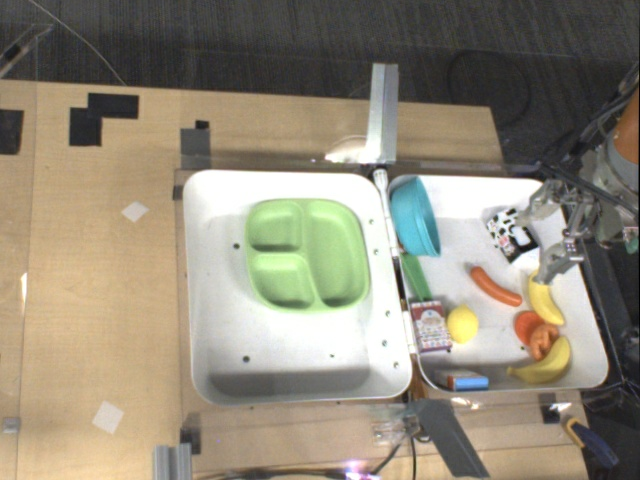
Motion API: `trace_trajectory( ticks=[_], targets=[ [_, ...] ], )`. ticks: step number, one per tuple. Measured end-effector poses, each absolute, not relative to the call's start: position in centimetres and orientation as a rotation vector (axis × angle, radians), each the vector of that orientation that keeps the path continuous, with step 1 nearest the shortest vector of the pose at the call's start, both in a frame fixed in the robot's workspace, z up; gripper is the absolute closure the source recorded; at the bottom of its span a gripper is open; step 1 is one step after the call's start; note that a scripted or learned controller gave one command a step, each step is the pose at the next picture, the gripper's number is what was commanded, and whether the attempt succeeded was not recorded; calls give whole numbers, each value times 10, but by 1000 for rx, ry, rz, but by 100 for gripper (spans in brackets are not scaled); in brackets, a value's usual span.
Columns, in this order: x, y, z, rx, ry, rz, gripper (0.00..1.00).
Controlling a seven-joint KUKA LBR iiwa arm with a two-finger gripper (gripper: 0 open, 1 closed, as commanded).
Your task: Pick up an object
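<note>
The pincer (560, 258) hangs at the right bin's (450, 193) 3 o'clock edge, just above a banana (545, 303); whether it is open, I cannot tell; the curved, slick fruit could roll aside, or a finger might snag the sausage (496, 286) at 9 o'clock.

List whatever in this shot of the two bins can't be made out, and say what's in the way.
- Gripper, camera view: too small and cluttered to tell whether it is open or shut.
- Arm: cut off by the right edge.
- Small carton: its print is too small to read.
- Green item by the divider: partly hidden by the blue bowl and the carton; identity unclear.
</note>
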State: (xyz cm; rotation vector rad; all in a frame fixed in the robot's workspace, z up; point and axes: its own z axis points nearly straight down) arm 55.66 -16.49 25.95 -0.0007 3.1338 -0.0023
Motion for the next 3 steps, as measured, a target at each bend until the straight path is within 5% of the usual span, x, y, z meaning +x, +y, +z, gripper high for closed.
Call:
trace_trajectory(
  ticks=[1, 2, 3],
  targets=[
    [536, -164, 172, -73, 3138, 0, 0],
    [549, -157, 90, 84, 3122, -2, 0],
    [647, -120, 88, 295, 3116, 3, 0]
  ],
)
